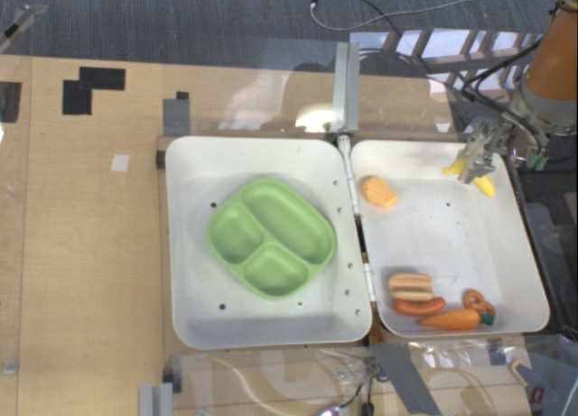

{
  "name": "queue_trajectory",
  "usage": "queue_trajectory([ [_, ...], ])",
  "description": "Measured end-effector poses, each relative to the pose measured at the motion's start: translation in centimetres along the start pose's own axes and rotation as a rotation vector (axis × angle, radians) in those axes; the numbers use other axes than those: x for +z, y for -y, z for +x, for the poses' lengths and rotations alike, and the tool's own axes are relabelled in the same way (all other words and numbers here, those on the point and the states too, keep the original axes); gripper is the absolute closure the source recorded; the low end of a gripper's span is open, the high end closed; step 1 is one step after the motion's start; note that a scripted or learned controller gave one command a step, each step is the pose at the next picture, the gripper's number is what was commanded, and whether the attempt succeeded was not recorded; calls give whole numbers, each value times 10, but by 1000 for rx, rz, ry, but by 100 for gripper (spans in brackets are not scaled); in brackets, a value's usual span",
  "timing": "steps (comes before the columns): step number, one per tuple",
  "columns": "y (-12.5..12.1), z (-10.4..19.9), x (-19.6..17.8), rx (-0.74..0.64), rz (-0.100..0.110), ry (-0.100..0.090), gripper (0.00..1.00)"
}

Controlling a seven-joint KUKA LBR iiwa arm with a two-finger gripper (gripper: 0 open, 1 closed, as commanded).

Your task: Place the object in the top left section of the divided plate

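Observation:
The green divided plate (pixel 272 237) lies in the left bin (pixel 194 315), with three sections, and I see nothing in any of them. My gripper (pixel 476 160) hangs low over the far right corner of the right bin (pixel 524 252), directly over a yellow banana-like object (pixel 486 187). Yellow ends of that object stick out on both sides of the gripper, at the left and the lower right. The arm's wrist hides the middle of the object.
The right bin also holds an orange-yellow pastry-like piece (pixel 380 192) near the divider, and at the front a hot dog (pixel 411 284), a red sausage (pixel 418 306), a carrot (pixel 450 319) and a small orange pepper (pixel 476 300). A metal post (pixel 344 89) stands behind the bins.

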State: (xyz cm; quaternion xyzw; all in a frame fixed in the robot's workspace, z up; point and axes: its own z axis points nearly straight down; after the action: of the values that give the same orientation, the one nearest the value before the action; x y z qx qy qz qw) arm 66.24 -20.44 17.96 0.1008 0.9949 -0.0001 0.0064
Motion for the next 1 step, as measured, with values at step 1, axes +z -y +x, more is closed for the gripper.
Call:
queue_trajectory([
  [1, -23, 17, -33, -345, -2, -1, 100],
])
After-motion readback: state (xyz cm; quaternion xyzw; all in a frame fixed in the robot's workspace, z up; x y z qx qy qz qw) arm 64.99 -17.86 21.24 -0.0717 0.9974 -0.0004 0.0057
